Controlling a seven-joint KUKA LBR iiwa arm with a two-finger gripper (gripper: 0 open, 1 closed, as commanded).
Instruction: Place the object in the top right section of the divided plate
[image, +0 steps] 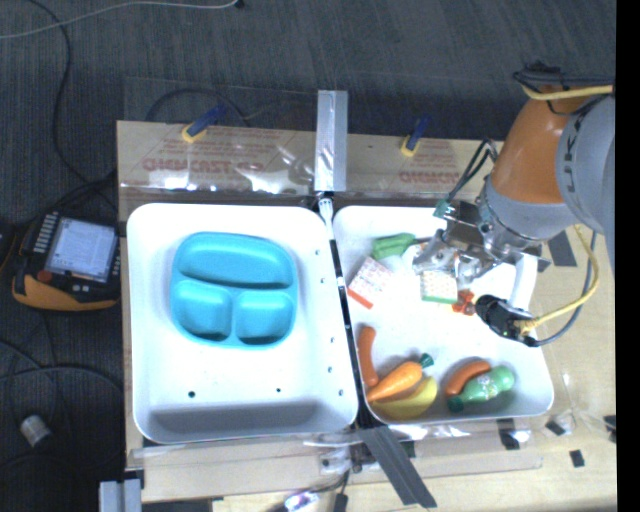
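Note:
The blue divided plate (235, 288) lies in the left bin (160, 400), with one wide section at the back and two smaller ones at the front. My gripper (447, 262) hangs low over the back of the right bin (535, 395). Directly under and beside it are a small white and green packet (438, 289) and a tiny orange piece (464, 303). A green toy (392, 244) lies just left of the gripper, and a red and white carton (365, 282) sits further left near the divider. I see nothing held.
At the front of the right bin lie an orange sausage-like toy (366, 352), a carrot (398, 377), a yellow banana (410, 398) and an orange and green vegetable (481, 384). A yellow cable (575, 300) loops off the wrist at the right.

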